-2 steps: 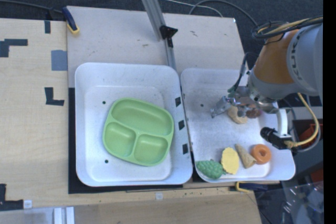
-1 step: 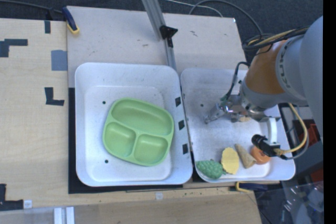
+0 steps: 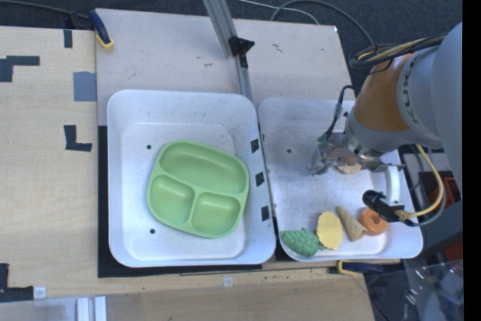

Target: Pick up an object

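Object candidates are grouped along the near edge of the right bin (image 3: 289,124): green bumpy piece (image 3: 300,240), yellow piece (image 3: 328,229), tan wedge (image 3: 349,222), orange piece (image 3: 373,220). A small tan item (image 3: 348,167) is seen just beside the gripper (image 3: 325,161). Finger opening cannot be told; no grasp is visible. A green divided plate (image 3: 198,189) is seated in the left bin (image 3: 120,162).

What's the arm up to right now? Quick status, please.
Gripper low in the right bin, fingers unclear. Toy foods along the near edge: green piece, yellow piece. Nothing seen held.
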`<control>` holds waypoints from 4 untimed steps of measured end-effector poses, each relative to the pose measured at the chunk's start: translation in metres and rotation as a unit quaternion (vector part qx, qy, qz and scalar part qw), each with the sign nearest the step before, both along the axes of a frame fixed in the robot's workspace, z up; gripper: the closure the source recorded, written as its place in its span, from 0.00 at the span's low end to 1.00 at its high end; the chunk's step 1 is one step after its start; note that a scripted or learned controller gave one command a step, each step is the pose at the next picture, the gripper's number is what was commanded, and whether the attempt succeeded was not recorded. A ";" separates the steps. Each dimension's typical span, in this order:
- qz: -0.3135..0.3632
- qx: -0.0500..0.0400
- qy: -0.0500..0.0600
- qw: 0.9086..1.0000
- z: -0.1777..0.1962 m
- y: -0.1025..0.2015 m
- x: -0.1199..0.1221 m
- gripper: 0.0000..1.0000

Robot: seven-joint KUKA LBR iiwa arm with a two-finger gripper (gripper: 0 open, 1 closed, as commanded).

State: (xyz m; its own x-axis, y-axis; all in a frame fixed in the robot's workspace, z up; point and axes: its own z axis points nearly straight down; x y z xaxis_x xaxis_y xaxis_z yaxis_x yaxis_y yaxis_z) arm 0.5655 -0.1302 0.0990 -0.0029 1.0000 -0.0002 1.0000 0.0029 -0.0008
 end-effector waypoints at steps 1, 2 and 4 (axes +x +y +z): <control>0.000 0.000 -0.003 1.000 0.060 0.003 0.008 1.00; -0.001 -0.001 -0.003 1.000 0.116 -0.006 0.013 1.00; 0.002 0.001 0.000 1.000 0.131 0.052 0.019 1.00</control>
State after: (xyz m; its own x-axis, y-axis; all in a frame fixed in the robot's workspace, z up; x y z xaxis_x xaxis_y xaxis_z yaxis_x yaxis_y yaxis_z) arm 0.5847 -0.0782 0.2300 -0.0074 1.0000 0.0023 1.0000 0.0074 -0.0002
